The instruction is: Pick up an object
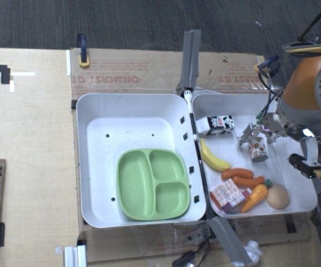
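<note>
My gripper [252,134] hangs low over the back middle of the right bin [299,166], at the end of the grey and orange arm coming in from the right. Right under it, touching or nearly touching, is a small white and red can [258,149], slightly tilted. Whether the can is held I cannot tell. In the same bin lie a black and white carton [220,123], a yellow banana [213,157], two orange-red sausages [243,176], a carrot [255,197], a tan egg-shaped thing [277,197] and a red and white packet [227,196].
The left bin [93,149] holds a green divided plate [153,183]. A grey divider bar [191,65] rises between the bins at the back. Cables hang beside the arm at the right. Brown cardboard lies behind the bins.
</note>
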Robot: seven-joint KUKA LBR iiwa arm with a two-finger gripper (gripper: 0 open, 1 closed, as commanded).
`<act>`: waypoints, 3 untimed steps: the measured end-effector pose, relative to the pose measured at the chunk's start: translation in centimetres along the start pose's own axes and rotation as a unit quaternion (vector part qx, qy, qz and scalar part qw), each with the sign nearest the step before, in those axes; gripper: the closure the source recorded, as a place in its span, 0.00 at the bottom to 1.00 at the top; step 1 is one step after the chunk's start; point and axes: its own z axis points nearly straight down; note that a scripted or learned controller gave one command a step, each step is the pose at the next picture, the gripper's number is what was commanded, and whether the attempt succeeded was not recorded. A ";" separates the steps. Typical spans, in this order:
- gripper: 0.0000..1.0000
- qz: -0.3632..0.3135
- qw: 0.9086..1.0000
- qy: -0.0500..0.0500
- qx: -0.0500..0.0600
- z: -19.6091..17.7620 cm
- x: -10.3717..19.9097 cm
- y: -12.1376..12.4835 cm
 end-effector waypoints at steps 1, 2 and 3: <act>0.00 -0.015 1.000 0.000 -0.001 -2.7 -0.4 1.3; 0.00 -0.083 0.997 0.000 0.000 0.0 0.8 -2.1; 1.00 -0.082 0.997 0.000 0.000 -0.9 0.7 -2.1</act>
